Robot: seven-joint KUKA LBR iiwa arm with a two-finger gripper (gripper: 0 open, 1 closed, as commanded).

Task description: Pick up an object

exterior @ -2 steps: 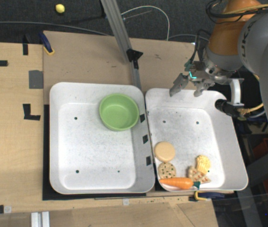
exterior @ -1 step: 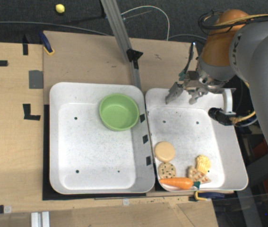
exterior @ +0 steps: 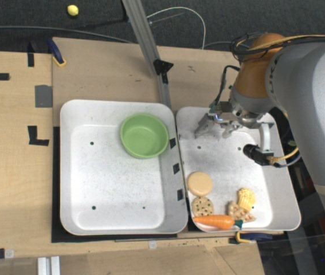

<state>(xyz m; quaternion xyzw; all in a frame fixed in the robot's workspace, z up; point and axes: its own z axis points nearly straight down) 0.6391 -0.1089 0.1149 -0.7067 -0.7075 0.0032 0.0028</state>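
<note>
My gripper hangs over the far end of the right bin, its two fingers spread apart with nothing between them. A green bowl stands in the left bin near its far right corner. At the near end of the right bin lie a round tan bun, a dotted brown cracker, an orange carrot and a yellow corn cob. All of them are well apart from the gripper, toward the near side.
A slanted grey metal pole crosses above the far edge of the bins. A black fitting with a cable sticks out of the arm over the right bin. A small yellow ball lies far off at the back left.
</note>
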